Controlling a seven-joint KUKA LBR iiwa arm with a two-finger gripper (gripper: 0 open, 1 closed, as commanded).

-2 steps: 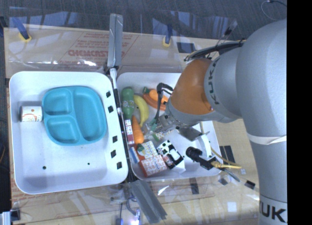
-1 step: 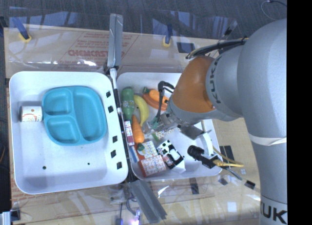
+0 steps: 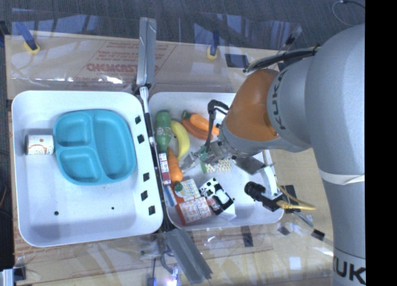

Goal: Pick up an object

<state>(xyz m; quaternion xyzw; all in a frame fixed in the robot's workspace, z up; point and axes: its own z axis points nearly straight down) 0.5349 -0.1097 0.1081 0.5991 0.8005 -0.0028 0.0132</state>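
My gripper (image 3: 206,154) hangs low in the middle of the right bin (image 3: 260,219), under the orange wrist band. Just left of it lie a yellow banana (image 3: 180,138) and a green bottle (image 3: 163,128). An orange carrot-like piece (image 3: 200,123) lies behind it, and a second orange piece (image 3: 174,168) sits at its front left. A small pale meshed item (image 3: 219,166) lies right beside the gripper's tip. A black-and-white toy (image 3: 214,190) and a colourful box (image 3: 193,208) lie nearer the front. The arm hides the bin's right part.
The left bin (image 3: 80,224) holds a blue divided plate (image 3: 95,146) and a small can (image 3: 39,144) against its left wall. A thin red-and-white stick (image 3: 164,168) lies along the right bin's left wall. The objects in the right bin are packed closely together.
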